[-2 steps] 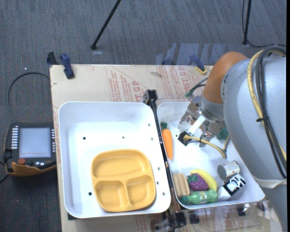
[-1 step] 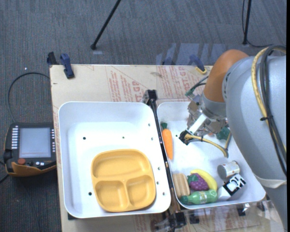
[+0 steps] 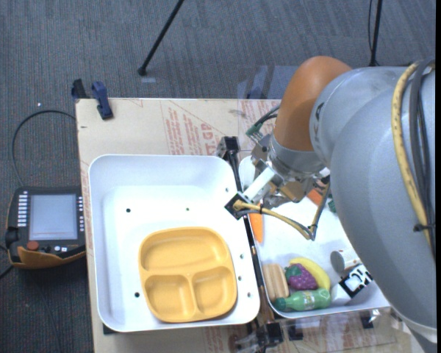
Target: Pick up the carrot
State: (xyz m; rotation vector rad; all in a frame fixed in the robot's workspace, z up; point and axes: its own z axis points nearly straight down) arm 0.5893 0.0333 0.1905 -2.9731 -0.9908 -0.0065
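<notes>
The carrot (image 3: pixel 257 228) is a small orange piece lying in the right bin (image 3: pixel 268 304), close against its left wall. My gripper (image 3: pixel 284 192) hangs over the upper part of that bin, just above and to the right of the carrot. The wrist and the big grey arm cover most of it. From here I cannot make out anything held by the gripper.
A yellow divided plate (image 3: pixel 189 274) lies in the left bin (image 3: pixel 110 197). At the front of the right bin lie a hot dog (image 3: pixel 275 282), purple grapes (image 3: pixel 301 276), a banana (image 3: pixel 314 268), a green vegetable (image 3: pixel 306 299), a grey cylinder (image 3: pixel 341 259) and a black-and-white block (image 3: pixel 356 280).
</notes>
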